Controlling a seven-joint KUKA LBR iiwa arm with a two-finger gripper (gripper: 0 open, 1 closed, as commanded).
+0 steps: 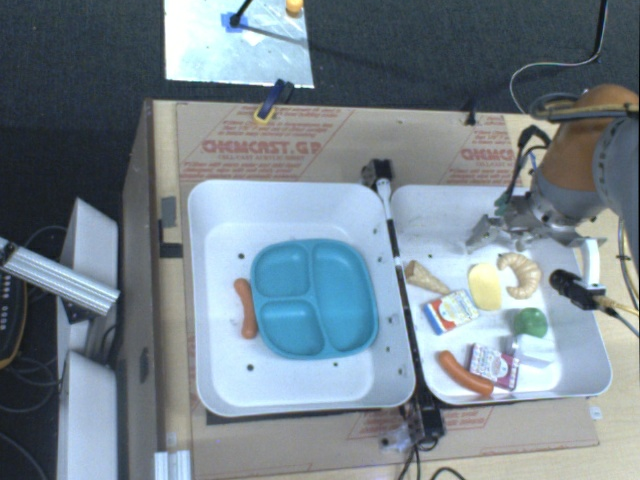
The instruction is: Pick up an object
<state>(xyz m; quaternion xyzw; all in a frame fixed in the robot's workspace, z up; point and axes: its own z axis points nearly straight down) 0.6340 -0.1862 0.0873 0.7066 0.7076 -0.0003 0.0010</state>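
On my screen the bench [150, 298] carries two white bins. The left bin [215, 268] holds a blue tray [313, 298] with three compartments, and an orange-red sausage [245, 308] lies just beside the tray at its nine o'clock, lengthwise up and down the bin.

In the right bin [440, 218] I count the candidates. A pale cone [426, 276] lies near the dividing wall, tip toward ten o'clock. At its five o'clock is a small carton [451, 311], red, white and blue. A second sausage [467, 373] lies slantwise near the front wall, with a pink and white packet [495, 366] touching it at two o'clock. A yellow block [486, 286] sits mid-bin, and a tan croissant [520, 273] curls just beside it at three o'clock. A green piece [529, 321] lies at the croissant's six o'clock.

The jaws [497, 230] sit low in the far part of this bin, at roughly twelve o'clock from the yellow block and eleven o'clock from the croissant, near both but apart from them. The fingers look spread, with nothing between them.
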